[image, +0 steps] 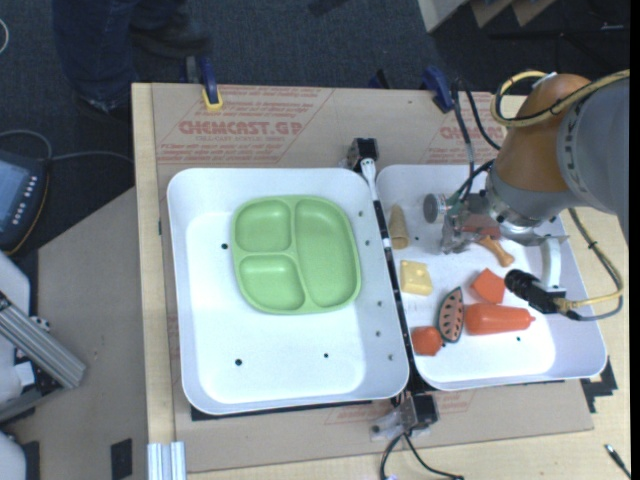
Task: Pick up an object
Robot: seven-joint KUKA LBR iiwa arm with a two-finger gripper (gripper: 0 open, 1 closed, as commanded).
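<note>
over the right shallow white bin (pixel 575 353), near its far wall: two-finger gripper (pixel 458 230), finger state impossible to tell. toward the near rim, clustered orange plastic food pieces (pixel 495 317) beside a pale yellow cheese-like wedge (pixel 416 277); open floor around the green sectioned plate (pixel 296 254) in the left white bin (pixel 200 308).

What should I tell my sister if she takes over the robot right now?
End effector: low in the right bin, near its back; whether it grips anything can't be seen.
Right bin: carrot, orange piece, melon slice, red piece, cheese, tan roll.
Left bin: green tray.
Done: nothing seen lifted.
Left: grab one object and raise it.
</note>
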